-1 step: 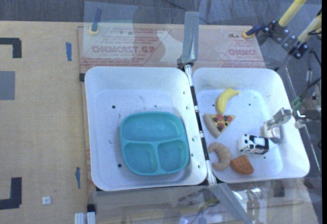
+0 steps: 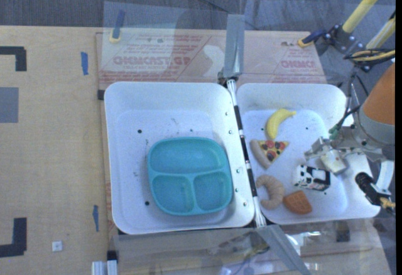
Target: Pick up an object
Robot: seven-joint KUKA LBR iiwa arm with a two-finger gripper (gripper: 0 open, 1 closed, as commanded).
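Observation:
In the right bin (image 2: 295, 95) lie a yellow banana (image 2: 277, 121), a pizza slice toy (image 2: 268, 150), a tan croissant-like piece (image 2: 271, 191), an orange piece (image 2: 298, 203) and a black-and-white cow-patterned toy (image 2: 312, 177). My gripper (image 2: 326, 157) reaches in from the right edge and hangs low over the right half of this bin, just above and right of the cow-patterned toy. A small cream-coloured block sits at its tip. The wrist blocks the sight of the fingertips.
A teal divided plate (image 2: 188, 175) lies in the left bin (image 2: 125, 110). A metal divider runs between the two bins. Yellow poles and cables stand beyond the bench at top right. Wooden bench surface spreads to the left.

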